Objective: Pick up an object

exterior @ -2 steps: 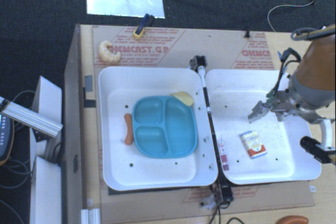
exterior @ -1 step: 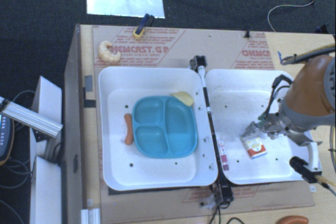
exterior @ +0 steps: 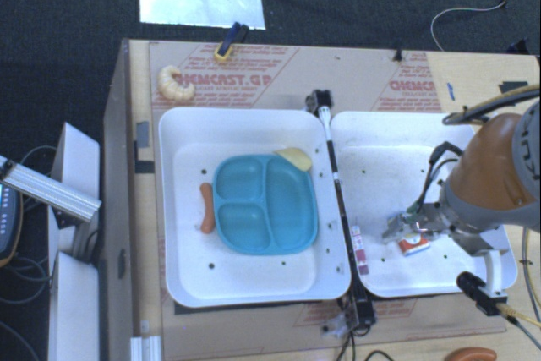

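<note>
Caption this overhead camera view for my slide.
Tool low in right bin beside a red-white object; blue tray in left bin.

red object partly under arm

Left bin: divided plate at centre; sausage just left of it; a small rounded piece at the plate's far right corner. Right bin: gripper low near the front, a small packet just beneath. Behind the bins, on the bench: a curled piece.
</note>
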### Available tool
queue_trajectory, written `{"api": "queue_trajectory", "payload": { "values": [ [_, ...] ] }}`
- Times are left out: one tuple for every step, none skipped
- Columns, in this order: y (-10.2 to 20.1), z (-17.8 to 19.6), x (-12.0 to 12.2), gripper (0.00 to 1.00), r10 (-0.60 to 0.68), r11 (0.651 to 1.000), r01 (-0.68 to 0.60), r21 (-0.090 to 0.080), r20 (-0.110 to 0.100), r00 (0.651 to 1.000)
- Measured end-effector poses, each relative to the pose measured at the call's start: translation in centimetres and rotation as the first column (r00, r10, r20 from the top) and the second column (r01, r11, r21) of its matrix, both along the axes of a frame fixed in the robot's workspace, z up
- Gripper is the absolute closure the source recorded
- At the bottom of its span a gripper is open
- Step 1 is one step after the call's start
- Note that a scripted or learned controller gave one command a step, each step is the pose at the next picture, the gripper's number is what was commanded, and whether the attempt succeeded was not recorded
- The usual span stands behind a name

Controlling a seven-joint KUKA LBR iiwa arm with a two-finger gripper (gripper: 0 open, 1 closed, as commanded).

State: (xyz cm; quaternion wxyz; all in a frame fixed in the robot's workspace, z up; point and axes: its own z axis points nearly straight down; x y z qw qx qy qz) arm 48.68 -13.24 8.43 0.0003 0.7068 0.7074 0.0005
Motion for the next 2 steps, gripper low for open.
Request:
{"api": "queue_trajectory", "payload": {
  "values": [
    [0.0,1.1,0.1,1.0,0.001,1.0,-0.001,0.001,0.003,1.0],
    [8.5,10.1,2.7,1.0,0.004,1.0,-0.004,0.001,0.003,1.0]
  ]
}}
